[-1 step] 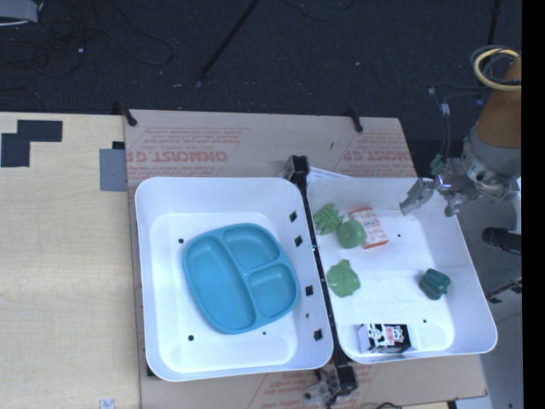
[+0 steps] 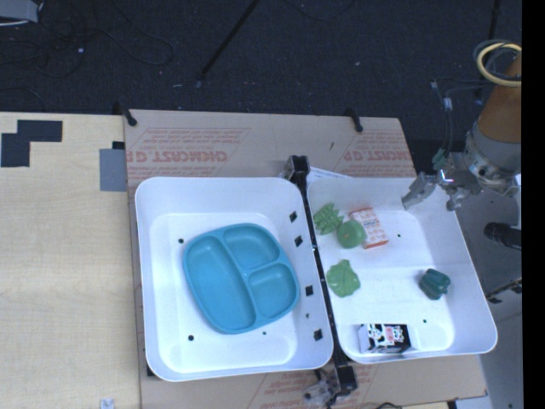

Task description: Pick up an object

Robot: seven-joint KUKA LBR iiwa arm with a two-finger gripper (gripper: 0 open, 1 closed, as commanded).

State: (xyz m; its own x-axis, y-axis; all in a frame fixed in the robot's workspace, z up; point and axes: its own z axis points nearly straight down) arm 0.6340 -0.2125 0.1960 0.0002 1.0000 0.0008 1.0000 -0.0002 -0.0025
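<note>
Hand [image 2: 434,187] hovering at the far right corner of the right-hand white bin [image 2: 464,267], reaching in from the right on the grey arm with its orange band [image 2: 501,113] up near the frame's edge. From this high slanted view I cannot tell whether it is open or closed, and nothing is visibly gripped in it.

Down in that right bin, the objects lie well apart from the hand. Nearest to it is a small red and white carton [image 2: 370,227], lying flat toward the bin's far left part. Just beside that, touching or nearly so, sits a rounded green soft toy piece [image 2: 350,234], with a leafy green piece [image 2: 326,219] next to it by the divider. A third green lump [image 2: 343,279] rests closer to the middle. A dark teal chunky object [image 2: 434,283] sits alone near the right wall, below the hand in the view. A black and white patterned box [image 2: 385,336] lies at the near wall.

Over in the left white bin [image 2: 162,271], a blue plastic sectioned plate [image 2: 240,275] lies flat. Both bins rest on brown cardboard [image 2: 213,147] over the counter [image 2: 60,271].
</note>
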